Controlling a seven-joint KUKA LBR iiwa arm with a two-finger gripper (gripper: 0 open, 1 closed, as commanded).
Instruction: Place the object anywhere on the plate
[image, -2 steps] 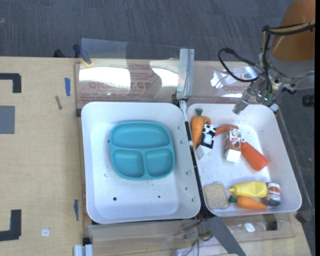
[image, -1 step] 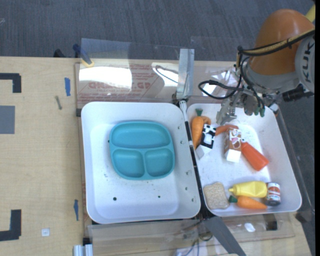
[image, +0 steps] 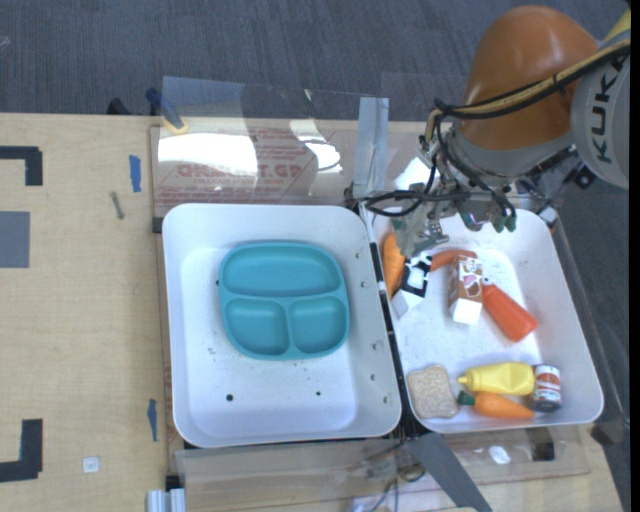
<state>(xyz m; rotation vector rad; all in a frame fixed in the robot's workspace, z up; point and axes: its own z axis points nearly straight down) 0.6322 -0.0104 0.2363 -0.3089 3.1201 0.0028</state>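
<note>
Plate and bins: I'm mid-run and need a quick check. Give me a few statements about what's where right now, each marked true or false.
1. The teal plate lies in the left bin. True.
2. A slice of bread rests on the plate. False: it lies in the right bin, near its front edge.
3. The claw is over the right bin, near its back left corner. True.
4. The plate has a single undivided well. False: it has three compartments.
5. A yellow bottle lies beside a small carrot in the right bin. True.
6. The orange bottle sits in the left bin. False: it lies in the right bin.
</note>
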